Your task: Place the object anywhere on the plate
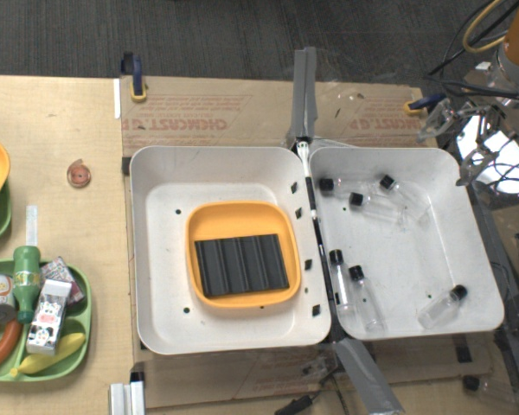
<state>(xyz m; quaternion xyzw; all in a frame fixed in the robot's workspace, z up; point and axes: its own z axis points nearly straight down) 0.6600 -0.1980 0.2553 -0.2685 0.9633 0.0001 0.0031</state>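
Since a dark ribbed block (242, 264) already lies flat in the middle of the orange plate (199, 223), well to the left of the claw (464, 137) and lower in the view, the task looks done if that block is the object. The plate sits in the left bin (143, 232), while the right bin (415, 249), just below and left of the claw, holds several clear, black-capped vials (368, 204) scattered apart. The claw hangs by that bin's upper right corner, and I cannot tell whether it is open or closed.
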